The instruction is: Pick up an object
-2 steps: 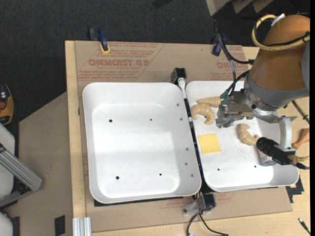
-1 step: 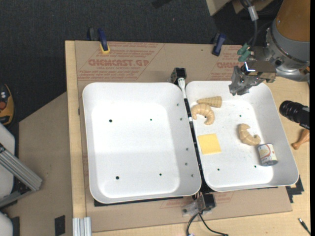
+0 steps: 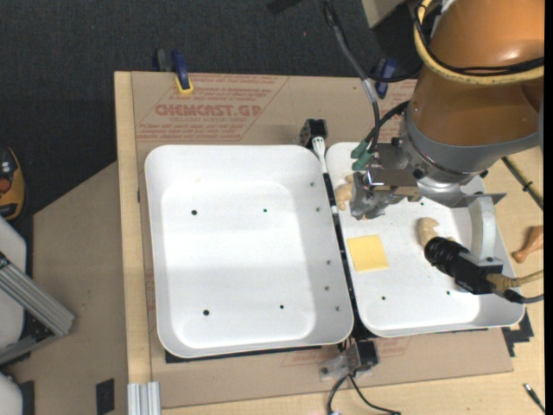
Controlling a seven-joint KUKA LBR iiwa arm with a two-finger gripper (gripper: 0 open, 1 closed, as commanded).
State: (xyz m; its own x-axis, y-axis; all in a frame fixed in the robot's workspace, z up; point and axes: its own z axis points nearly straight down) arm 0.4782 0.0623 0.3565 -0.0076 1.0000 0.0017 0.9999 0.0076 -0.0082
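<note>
While the grey metal claw (image 3: 373, 202) hovers near the flat yellow square (image 3: 369, 252) right of centre, nothing seems lifted; its width I cannot tell.

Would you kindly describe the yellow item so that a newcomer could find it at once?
Take the right bin of the two white bins. On its floor, near the wall shared with the left bin and just below the hand in the picture, lies the yellow square. It alone is flat, bright yellow and straight-edged; the beige lump nearby is rounded.

A blue-and-yellow clamp (image 3: 179, 69) sits at the far edge of the brown printed board (image 3: 259, 95).
</note>
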